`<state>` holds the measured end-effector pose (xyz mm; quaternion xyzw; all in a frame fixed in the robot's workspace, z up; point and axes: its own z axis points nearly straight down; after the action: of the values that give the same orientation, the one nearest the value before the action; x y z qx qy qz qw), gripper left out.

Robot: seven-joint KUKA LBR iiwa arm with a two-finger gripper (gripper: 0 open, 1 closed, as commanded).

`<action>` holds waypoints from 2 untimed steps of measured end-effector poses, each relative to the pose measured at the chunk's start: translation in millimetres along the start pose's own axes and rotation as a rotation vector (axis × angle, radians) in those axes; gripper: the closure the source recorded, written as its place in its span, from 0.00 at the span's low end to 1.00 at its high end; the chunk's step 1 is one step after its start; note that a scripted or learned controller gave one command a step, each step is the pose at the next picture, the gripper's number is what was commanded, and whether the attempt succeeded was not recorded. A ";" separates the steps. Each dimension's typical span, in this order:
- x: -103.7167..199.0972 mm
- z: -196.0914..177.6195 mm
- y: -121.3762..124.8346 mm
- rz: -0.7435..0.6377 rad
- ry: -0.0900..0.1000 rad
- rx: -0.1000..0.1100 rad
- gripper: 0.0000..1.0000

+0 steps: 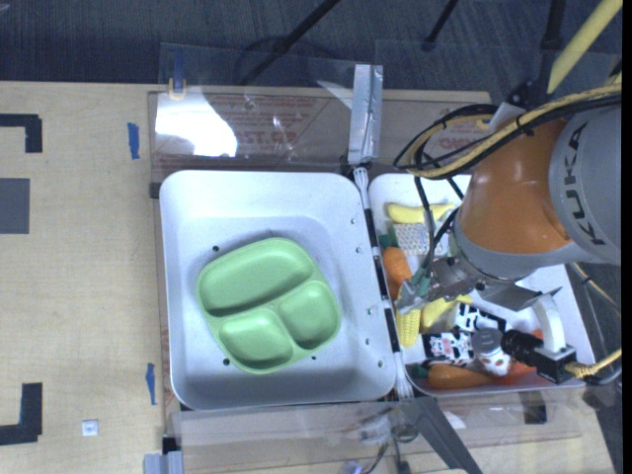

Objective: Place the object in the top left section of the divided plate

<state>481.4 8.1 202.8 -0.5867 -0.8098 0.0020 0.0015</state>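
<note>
Nearest the camera: the arm [523, 200], grey with an orange band, hanging over the right bin [578, 363] and hiding much of what lies in it. The gripper [427, 286] points down at the bin's left wall, among a heap of small things: a yellow banana-like piece [407, 212] toward the far edge, an orange carrot-like piece [394, 265] just beside the gripper, a yellow piece [434, 314] just under it, a black-and-white patterned thing [449, 347] and a red-orange piece [456, 375] along the near edge. Whether the gripper is open or closed, and whether anything sits in it, cannot be told; the heap crowds it too closely. Which piece is the task's object is therefore a judgement: probably one of those touching or just beside the gripper, all at the left wall of the right bin.

The green divided plate [269, 302] lies in the middle of the left bin [188, 205], tilted, its long section toward the far left corner. The governing relation: the plate lies to the left of the gripper, across the walls between the two bins, so the coming carry would run leftward and slightly toward the far edge.
</note>
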 end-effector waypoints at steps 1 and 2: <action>54.5 21.2 19.1 -0.012 0.002 0.002 1.00; 118.8 106.0 42.2 -0.009 -0.002 -0.017 1.00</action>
<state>483.9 134.0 96.6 -0.5831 -0.8124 -0.0042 -0.0044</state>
